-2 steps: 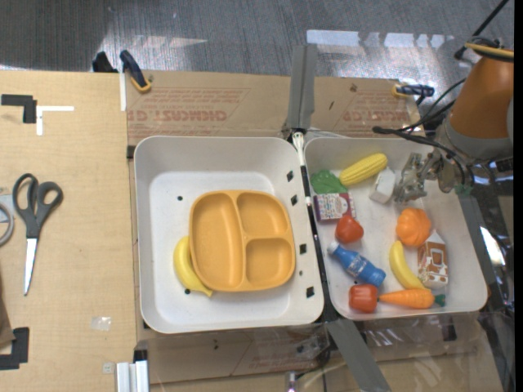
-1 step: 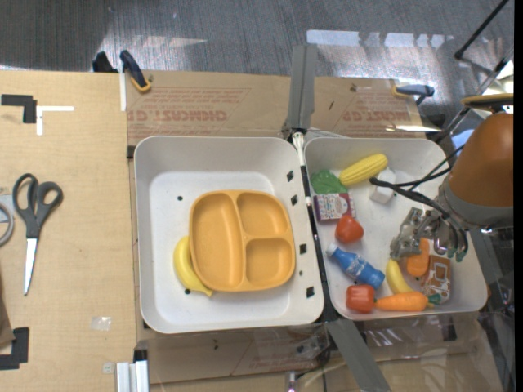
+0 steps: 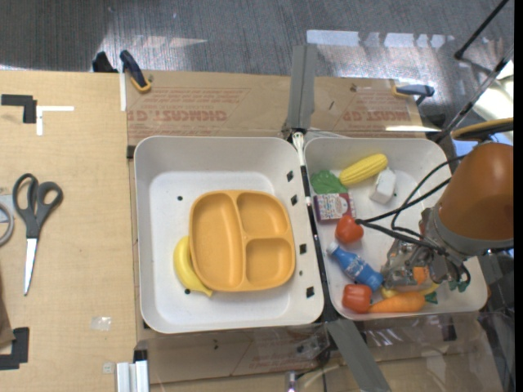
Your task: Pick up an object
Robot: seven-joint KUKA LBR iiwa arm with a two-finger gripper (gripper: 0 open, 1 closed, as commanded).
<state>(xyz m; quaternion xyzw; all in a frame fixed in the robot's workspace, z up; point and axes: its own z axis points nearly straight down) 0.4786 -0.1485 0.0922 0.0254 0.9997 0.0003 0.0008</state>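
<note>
Gripper low in right bin, near front edge, above carrot; jaw state: can't tell. Bottle, tomato crowd its left; little room.

Left bin: orange divided plate with a banana touching its left edge. Right bin: corn cob, white block, green item, two tomatoes, blue bottle, carrot. Gripper low over the carrot end. Scissors on worktop, far left.
</note>
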